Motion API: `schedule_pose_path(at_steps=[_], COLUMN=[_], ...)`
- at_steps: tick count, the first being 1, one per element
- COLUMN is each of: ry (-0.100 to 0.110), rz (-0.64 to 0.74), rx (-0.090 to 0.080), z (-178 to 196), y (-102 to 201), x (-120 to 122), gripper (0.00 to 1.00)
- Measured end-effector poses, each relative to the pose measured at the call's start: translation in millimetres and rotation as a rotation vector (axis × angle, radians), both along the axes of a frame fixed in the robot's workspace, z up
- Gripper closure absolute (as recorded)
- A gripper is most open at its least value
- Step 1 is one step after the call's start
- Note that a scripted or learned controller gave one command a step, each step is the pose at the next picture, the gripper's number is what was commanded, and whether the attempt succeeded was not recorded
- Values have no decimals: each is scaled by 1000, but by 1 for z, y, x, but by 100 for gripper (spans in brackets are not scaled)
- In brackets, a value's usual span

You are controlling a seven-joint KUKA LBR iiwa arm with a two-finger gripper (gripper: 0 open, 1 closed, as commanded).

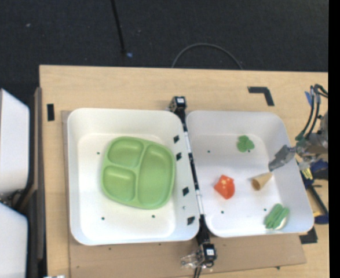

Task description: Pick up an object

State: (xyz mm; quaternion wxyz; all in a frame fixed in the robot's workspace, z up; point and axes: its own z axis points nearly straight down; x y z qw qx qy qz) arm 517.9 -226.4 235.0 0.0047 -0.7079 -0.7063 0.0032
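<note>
1. We are looking down on a light wooden table (117,86) that is carrying two shallow white plastic bins side by side.
2. The left white bin (83,213) is holding a light green plastic plate with three compartments (138,171), which is lying flat near the middle.
3. The right white bin (216,126) is holding four small things, all well apart from each other.
4. The grey claw (281,157) is reaching in over the right rim of the right bin, just above and right of the cone; we cannot tell how it is set, and we are seeing nothing gripped in it.
5. A long green ribbed plastic toy (276,216) is lying tilted in the near right corner.
6. A red blocky plastic toy (225,186) is sitting near the middle of the bin.
7. A small dark green leafy toy (245,143) is resting toward the far side.
8. A small tan cone-shaped toy (261,181) is lying on its side, just right of the red one.
</note>
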Motion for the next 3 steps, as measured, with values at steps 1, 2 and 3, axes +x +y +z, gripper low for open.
schedule_pose_path(at_steps=[1, 2, 3], ry=[-12, -7, -9], rz=[4, 2, -1], rx=[-3, -2, -3], z=[7, -53, -97], y=[1, -1, -1], x=[3, -5, 1], gripper=[0, 0, 0])
